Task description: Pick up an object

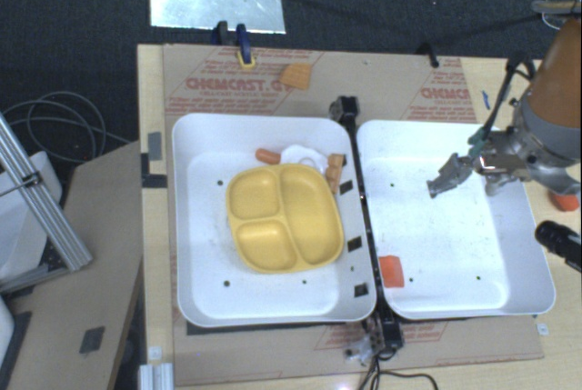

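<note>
An orange block (390, 270) lies in the lower left corner of the right bin (509, 288), well apart from the gripper (444, 181), which hangs over the middle of this bin at the right of the frame. How far the gripper is open I cannot tell, and nothing is seen in it. In the left bin (195, 288) a yellow tray (283, 218) fills the centre, with a small orange piece (267, 156), a white thing (305, 157) and a tan block (335, 167) just above it.
</note>
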Available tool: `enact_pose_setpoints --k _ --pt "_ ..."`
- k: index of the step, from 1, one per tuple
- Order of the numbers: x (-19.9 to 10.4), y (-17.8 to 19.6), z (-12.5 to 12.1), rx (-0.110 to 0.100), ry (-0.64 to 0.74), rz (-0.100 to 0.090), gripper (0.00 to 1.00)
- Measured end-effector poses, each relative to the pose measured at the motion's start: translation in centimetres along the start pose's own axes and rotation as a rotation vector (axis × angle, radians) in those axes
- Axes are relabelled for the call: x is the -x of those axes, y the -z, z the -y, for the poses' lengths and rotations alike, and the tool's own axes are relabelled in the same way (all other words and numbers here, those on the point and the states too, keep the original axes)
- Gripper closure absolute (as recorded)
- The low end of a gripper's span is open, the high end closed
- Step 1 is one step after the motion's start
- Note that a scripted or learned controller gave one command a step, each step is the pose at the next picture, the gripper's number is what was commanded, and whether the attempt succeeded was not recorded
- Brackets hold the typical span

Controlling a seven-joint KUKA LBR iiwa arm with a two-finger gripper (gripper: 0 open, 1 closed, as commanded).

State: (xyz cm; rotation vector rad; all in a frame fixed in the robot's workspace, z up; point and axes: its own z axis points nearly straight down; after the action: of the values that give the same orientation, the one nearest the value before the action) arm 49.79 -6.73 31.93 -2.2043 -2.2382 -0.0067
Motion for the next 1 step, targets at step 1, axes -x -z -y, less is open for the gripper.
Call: enact_pose_setpoints --k 1 --pt "-5.72 -4.35 1.06 -0.005 -0.005 0.001 0.00"
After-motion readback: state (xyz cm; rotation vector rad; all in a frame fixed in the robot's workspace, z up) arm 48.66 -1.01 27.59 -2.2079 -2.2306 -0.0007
